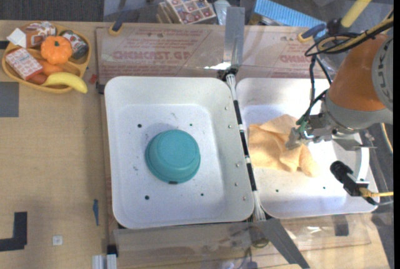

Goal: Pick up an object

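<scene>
A crumpled pale orange cloth (275,146) lies in the right bin (294,199), towards its left side. My gripper (299,138) reaches down from the right onto the cloth's right part, its tip touching or pressed into the fabric. A teal bowl (173,156) sits upside down in the middle of the left bin (125,111). The arm's grey and orange wrist (359,83) covers the right bin's far right side.
A yellow dish (44,61) with toy fruit, a banana and small boxes stands at the far left of the bench. Cardboard panels (162,52) line the back of both bins. Cables and a black connector (347,177) hang by the wrist.
</scene>
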{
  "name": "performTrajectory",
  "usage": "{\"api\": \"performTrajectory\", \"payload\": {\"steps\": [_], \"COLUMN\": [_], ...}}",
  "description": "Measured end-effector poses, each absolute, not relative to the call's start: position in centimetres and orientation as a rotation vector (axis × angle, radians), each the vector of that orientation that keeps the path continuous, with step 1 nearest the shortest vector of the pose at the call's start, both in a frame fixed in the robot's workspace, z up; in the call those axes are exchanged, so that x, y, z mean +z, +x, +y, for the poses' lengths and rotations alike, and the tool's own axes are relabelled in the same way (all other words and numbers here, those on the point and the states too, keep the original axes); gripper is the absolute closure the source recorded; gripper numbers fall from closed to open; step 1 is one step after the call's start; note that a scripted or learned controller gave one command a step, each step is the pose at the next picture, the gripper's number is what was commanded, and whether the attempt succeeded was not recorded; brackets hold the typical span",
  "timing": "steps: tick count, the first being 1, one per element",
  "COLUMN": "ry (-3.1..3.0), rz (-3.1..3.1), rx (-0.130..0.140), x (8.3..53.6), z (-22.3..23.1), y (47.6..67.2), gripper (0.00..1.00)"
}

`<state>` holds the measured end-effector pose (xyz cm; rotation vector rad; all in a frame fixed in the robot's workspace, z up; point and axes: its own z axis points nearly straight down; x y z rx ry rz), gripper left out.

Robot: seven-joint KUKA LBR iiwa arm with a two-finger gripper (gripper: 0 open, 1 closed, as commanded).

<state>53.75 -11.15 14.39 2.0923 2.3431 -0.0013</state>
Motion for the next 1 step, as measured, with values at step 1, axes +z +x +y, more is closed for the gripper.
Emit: {"api": "performTrajectory", "payload": {"steps": [1], "ry": [2.034], "rz": [2.393], "rx": [-0.001], "x": [22.1], "z": [-10.24], "y": [57.48], "gripper": [1.0]}}
